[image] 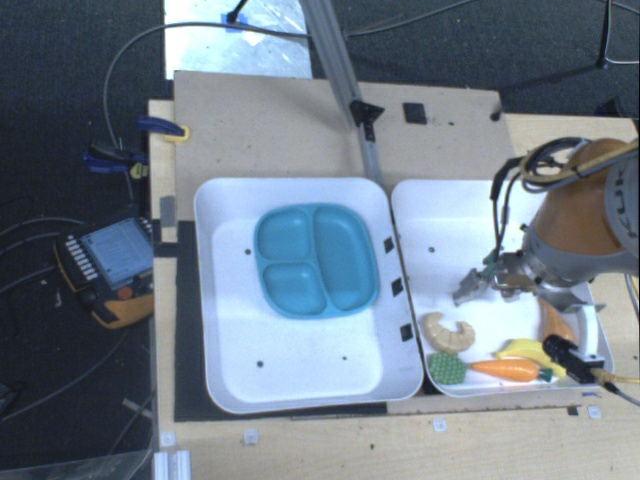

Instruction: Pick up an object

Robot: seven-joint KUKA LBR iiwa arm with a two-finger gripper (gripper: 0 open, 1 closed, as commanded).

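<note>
My fingers [478,286] spread, pinching nothing, low over the right bin [440,218] | croissant [449,332] just below them, nearest pick | carrot [505,370], banana [527,349], green piece [447,368] crowd the near wall, harder to straddle | blue tray [316,259] in left bin [225,298]

The arm [585,213] runs off the frame at three o'clock and covers part of an orange piece [553,320] and the right bin's [440,208] far right rim.
</note>
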